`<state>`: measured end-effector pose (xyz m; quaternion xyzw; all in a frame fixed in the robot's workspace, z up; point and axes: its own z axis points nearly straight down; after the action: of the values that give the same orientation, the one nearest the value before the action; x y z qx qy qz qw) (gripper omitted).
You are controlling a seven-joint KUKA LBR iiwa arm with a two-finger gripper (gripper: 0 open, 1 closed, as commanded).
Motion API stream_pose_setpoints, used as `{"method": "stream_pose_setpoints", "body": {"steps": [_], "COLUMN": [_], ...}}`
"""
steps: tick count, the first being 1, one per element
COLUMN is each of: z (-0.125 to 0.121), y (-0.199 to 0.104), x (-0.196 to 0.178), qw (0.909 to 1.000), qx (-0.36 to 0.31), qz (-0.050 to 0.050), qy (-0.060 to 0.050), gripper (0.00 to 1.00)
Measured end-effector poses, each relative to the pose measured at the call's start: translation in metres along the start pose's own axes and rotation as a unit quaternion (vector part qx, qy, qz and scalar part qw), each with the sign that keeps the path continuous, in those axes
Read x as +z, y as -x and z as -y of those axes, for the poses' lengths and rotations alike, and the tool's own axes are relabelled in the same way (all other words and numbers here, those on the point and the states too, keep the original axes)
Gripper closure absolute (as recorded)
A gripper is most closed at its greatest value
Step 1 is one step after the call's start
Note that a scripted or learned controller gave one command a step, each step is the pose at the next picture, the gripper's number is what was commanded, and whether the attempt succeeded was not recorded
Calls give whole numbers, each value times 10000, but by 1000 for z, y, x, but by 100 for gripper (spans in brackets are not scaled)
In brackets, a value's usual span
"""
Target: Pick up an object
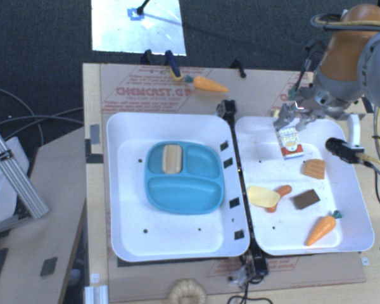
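Gripper [294, 114]: upper right of the frame, over the right bin [361, 198]; open or closed, I cannot tell
Carton [290, 142]: right bin's upper part, just below the gripper, lying on the floor
Progress: judged early; nothing lifted, grasp and raise remain
Other choices: cracker [314, 168], carrot [321, 229]

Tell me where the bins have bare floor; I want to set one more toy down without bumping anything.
Left bin: bare floor all round the blue plate, widest along the near edge. Right bin: bare at the far left corner by the divider, and between the yellow slice and the near carrot. Crowded around the small carton under the gripper.
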<state>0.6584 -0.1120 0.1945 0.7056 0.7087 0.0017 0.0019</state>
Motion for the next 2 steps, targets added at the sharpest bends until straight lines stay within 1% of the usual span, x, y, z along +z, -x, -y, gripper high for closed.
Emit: {"method": "stream_pose_setpoints", "body": {"steps": [1,2], "z": [-1,51], "y": [0,-28], "x": [-32,-24], "qw": [10000,10000], "qx": [-2,9], "qz": [-1,-5], "qy": [-4,-40], "gripper": [100,100]}}
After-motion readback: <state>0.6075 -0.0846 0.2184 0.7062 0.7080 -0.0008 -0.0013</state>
